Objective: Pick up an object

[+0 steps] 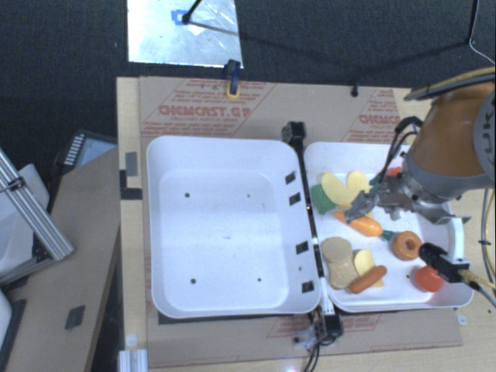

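Bench: a board-covered bench (232, 107) printed with red lettering stands on dark carpet, with a shiny metal sheet (182, 18) lying on the floor beyond it.
Left bin: the larger white bin (178, 285) sits on the board with nothing in it but small dark dots on its floor.
Right bin: the second white bin (403, 297), touching the first along a black-clipped seam, holds all the toy food.
Arm: the grey arm with its orange band (453, 134) reaches in from the right and hangs over the right bin's upper half.
Gripper: the gripper (361, 205) points down-left, its tip just above the carrot; I cannot tell whether its fingers are spread or closed, and nothing is visibly held between them.
Likely target: the orange carrot (364, 225) lies on the bin floor just below the tip, with yellow pieces (345, 186) and a green piece (319, 198) crowding its upper left.
Other items: a tan round (336, 250), a sausage (367, 279), a doughnut (406, 246) and a red tomato (426, 277) sit lower in the bin.
Risk: judging from the crowding, the fingers could land on the yellow pieces, or nudge the smooth, tapered carrot aside and close on nothing.
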`<control>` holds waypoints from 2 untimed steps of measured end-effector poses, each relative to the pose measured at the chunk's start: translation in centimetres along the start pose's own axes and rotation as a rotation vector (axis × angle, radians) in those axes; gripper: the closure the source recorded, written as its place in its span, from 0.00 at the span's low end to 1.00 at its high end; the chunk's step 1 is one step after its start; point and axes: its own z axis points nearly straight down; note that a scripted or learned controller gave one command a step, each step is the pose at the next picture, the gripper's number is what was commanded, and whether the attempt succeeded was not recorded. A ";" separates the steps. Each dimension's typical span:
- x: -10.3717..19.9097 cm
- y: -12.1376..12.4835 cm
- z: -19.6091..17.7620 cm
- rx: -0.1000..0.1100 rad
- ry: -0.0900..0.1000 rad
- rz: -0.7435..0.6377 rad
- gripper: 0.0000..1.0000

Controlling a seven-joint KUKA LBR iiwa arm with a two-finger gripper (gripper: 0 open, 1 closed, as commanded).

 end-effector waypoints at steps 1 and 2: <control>-1.7 4.0 11.1 -0.002 -0.002 0.001 0.00; -1.6 3.9 9.7 -0.003 -0.002 0.001 1.00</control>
